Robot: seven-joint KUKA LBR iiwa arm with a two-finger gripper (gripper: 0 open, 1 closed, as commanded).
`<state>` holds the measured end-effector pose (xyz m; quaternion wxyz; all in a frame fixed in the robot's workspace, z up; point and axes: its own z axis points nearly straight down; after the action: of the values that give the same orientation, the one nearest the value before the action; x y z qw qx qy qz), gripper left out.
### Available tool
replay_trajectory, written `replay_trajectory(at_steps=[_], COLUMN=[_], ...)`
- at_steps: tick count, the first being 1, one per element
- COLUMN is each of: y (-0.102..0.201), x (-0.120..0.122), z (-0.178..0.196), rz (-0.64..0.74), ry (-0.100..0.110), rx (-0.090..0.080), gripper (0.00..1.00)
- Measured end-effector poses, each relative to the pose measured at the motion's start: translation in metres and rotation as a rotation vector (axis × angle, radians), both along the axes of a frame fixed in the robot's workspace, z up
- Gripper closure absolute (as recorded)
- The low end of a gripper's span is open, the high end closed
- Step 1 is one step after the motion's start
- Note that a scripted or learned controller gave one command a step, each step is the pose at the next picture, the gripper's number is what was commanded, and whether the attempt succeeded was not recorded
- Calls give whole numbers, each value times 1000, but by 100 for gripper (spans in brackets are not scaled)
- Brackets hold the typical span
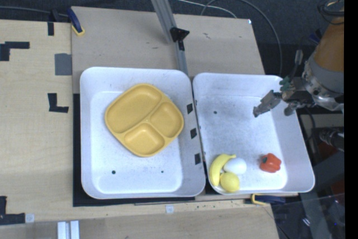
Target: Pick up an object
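In the right bin [246, 87], near its front edge, lie a yellow banana [219, 164], a white egg-like ball [236, 166] and a yellow lemon [230, 181], all bunched together. A small red pepper [270, 163] rests a little to their right. My gripper [274, 109] hangs over the right side of this bin, well behind the pepper. Its fingers are spread open with nothing between them.
A yellow divided plate [144, 119] sits in the left bin [92, 137]. A grey metal pole [162, 3] slants down from the top to the gap between the bins. The arm's grey and orange body [330, 59] stands at the right edge.
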<state>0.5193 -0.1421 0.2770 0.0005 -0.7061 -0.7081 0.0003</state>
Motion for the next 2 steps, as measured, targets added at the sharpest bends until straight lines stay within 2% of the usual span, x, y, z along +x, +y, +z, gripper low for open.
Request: replay_trajectory(at_steps=[1, 2], y=[0, 4], x=[0, 5], z=[0, -45], rz=[-1, -1], ry=[0, 5], rx=[0, 0], gripper=[0, 0])
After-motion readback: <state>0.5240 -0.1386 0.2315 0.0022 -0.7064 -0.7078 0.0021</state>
